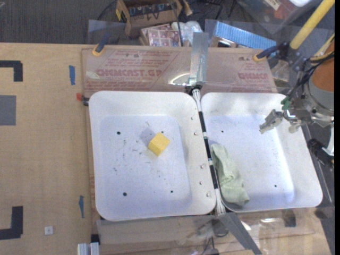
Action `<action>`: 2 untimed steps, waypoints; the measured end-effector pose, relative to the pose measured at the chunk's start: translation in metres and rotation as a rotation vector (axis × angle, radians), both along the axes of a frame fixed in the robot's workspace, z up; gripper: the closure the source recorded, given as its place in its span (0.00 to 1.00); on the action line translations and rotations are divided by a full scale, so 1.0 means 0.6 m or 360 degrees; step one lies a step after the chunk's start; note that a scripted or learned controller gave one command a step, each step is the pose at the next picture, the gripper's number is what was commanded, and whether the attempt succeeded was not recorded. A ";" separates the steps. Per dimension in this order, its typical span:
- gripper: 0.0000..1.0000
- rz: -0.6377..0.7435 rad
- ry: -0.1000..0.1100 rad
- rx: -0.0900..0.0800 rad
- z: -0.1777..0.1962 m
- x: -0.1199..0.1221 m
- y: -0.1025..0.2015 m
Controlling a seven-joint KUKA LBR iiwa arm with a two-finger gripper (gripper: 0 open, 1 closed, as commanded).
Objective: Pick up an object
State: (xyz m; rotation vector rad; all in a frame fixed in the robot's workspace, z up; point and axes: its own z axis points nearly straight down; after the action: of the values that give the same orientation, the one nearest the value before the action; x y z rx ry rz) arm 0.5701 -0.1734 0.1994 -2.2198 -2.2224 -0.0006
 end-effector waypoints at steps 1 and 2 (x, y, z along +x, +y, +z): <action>0.00 0.0244 0.0000 0.0000 -0.005 -0.065 -0.030; 0.00 0.0349 -0.0004 -0.0003 -0.177 -0.151 -0.060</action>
State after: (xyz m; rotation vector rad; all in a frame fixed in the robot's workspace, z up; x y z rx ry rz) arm 0.4795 -0.2092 0.0932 -1.9653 -2.4539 -0.0011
